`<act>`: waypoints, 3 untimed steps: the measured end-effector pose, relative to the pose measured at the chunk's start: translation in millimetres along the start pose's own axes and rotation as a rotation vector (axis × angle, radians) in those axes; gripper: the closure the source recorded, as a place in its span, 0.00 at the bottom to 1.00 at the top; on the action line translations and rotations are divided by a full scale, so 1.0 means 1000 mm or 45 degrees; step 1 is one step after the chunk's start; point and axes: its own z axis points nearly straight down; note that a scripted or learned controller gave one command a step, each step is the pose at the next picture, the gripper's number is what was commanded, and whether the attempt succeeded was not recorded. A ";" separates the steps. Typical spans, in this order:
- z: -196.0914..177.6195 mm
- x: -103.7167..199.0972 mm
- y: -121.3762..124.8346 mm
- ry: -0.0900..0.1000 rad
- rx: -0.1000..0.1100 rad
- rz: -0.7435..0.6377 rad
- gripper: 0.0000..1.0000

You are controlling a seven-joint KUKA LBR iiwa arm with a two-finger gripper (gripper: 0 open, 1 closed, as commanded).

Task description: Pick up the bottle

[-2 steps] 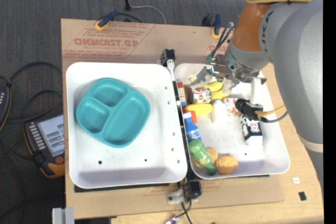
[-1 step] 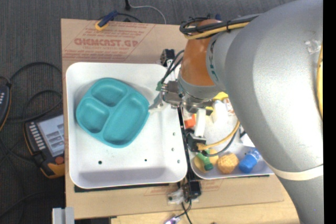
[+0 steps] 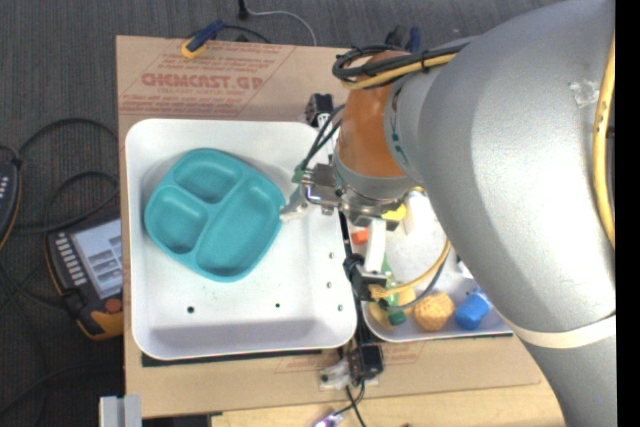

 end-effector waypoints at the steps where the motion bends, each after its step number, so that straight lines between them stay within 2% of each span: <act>1: 0.001 0.003 -0.001 -0.006 -0.005 0.004 0.00; 2: 0.002 0.006 -0.005 -0.012 -0.020 0.026 0.00; 3: 0.002 0.006 -0.006 -0.012 -0.017 0.044 0.00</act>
